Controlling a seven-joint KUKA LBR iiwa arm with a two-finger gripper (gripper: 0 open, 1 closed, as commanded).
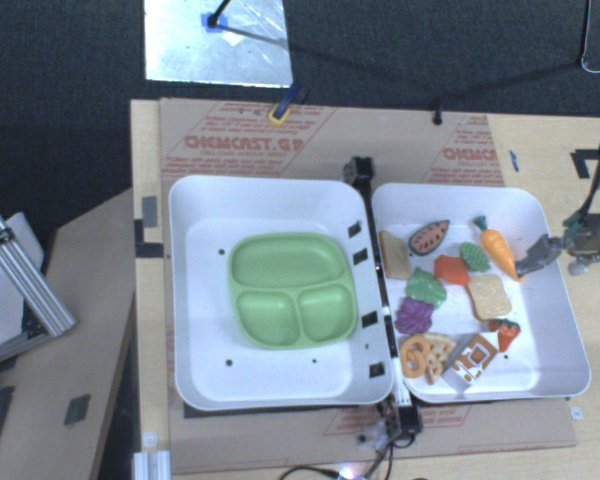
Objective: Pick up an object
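Observation:
The right white bin holds several toy foods: an orange carrot, a brown oval piece, a bread slice, a red piece, a green leafy piece, purple grapes, a toast slice, a pretzel and a small red piece. My gripper reaches in from the right edge and hangs over the bin's right side, just right of the carrot. Nothing shows in its grasp.
The left white bin holds a green divided plate. A black divider runs between the bins. A grey and orange packet lies by the pretzel. Cardboard lies under both bins.

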